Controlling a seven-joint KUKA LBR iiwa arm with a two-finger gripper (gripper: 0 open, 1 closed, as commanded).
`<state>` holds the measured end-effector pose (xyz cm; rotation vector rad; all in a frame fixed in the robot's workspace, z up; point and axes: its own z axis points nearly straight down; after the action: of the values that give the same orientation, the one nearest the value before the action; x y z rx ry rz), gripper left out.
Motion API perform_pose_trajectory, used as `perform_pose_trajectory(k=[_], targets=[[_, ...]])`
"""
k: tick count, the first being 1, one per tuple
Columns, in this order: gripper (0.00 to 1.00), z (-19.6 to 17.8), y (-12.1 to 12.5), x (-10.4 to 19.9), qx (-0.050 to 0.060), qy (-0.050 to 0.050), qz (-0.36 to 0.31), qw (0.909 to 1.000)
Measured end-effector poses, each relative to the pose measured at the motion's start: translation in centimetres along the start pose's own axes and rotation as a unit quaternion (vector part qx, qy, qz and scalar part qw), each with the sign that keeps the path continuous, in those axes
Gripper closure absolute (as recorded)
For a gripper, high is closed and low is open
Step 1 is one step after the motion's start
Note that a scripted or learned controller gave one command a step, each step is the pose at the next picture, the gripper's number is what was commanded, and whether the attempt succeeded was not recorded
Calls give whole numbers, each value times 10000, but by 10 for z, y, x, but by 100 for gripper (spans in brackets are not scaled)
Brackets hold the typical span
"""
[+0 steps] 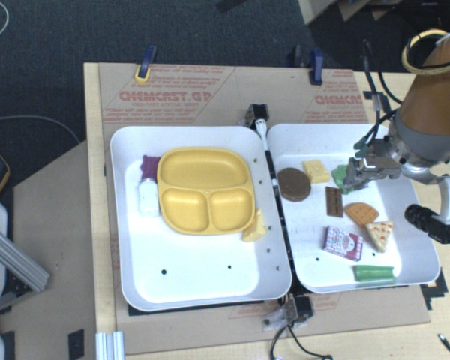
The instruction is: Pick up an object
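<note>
Your gripper [354, 172] hangs low over the upper part of the right bin [427, 265], right above a small green piece [340, 176] that peeks out at its left side; I cannot tell from this slant how the gripper is set, nor whether it has the green piece at all. Candidates lie close: the yellow block [316, 171] just left of the green piece, the brown disc [293, 184] further left, the dark bar [334, 201] below, then the orange wedge [361, 214], the pizza slice [380, 235], the pink packet [342, 243] and the green stick [374, 273] near the front rim. I would settle on the green piece, since you are already over it. Come straight down, centre on it so the yellow block is not nudged or caught too, close, then lift slowly and check that something rises with you. If it slips, the disc or the packet stand more apart and should be easier. Leave the left bin [135, 276], with its yellow tray [205, 190], alone.
</note>
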<state>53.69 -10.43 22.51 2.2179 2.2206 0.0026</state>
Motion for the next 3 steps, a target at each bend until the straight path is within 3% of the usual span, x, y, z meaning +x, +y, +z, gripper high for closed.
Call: perform_pose_trajectory(k=[2,3], targets=[[100,-8,37,92,-3,9,-23,10000],[100,3,51,89,1,-4,-3,10000]])
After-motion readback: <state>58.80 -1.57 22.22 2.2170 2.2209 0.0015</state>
